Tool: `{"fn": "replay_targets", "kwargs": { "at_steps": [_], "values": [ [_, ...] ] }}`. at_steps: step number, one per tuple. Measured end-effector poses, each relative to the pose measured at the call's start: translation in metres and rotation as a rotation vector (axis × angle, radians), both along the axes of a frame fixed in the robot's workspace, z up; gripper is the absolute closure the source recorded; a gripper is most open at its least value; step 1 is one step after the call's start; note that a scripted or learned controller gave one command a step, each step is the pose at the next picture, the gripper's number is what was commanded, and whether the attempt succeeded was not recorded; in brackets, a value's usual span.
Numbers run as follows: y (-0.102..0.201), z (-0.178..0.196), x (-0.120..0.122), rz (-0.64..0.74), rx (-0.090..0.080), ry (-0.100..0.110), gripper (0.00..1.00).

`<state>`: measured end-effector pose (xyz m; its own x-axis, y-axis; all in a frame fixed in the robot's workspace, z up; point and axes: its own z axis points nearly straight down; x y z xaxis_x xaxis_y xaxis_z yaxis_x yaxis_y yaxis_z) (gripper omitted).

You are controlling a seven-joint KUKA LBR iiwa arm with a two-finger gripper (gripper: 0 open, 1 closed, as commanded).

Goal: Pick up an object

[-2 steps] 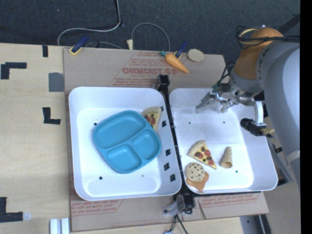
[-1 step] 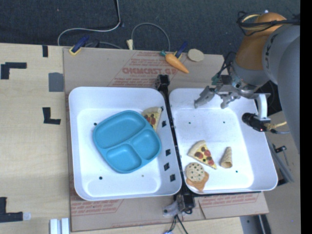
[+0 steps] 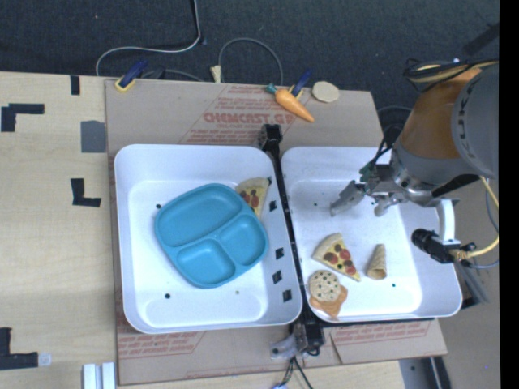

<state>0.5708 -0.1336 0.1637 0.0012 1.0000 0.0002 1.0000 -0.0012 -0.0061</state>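
My gripper [image 3: 362,202] hangs over the right bin [image 3: 308,168], its two grey fingers spread apart and pointing left and down, with nothing between them. Below it in the same bin lie a pizza slice [image 3: 336,255], a small tan cone [image 3: 377,262] and a chocolate-chip cookie [image 3: 324,284] resting on an orange piece near the front edge. The left bin [image 3: 130,217] holds a blue divided plate [image 3: 212,234] and a second pizza slice [image 3: 254,193] against the plate's far right corner.
A toy carrot [image 3: 292,104] and a round beige disc [image 3: 325,92] lie on the cardboard behind the bins. A black divider [image 3: 280,217] runs between the two bins. Cables loop across the dark floor at the back.
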Motion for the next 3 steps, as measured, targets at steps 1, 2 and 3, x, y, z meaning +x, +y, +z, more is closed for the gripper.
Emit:
{"fn": "replay_targets", "kwargs": {
  "at_steps": [1, 2, 3],
  "values": [
    [-0.055, 0.000, -0.055, -0.005, -0.001, -0.002, 0.00],
    [-0.058, -0.079, -0.066, -0.002, -0.003, -0.013, 0.00],
    [-0.059, -0.066, -0.065, 0.000, -0.009, -0.016, 1.00]
  ]
}}
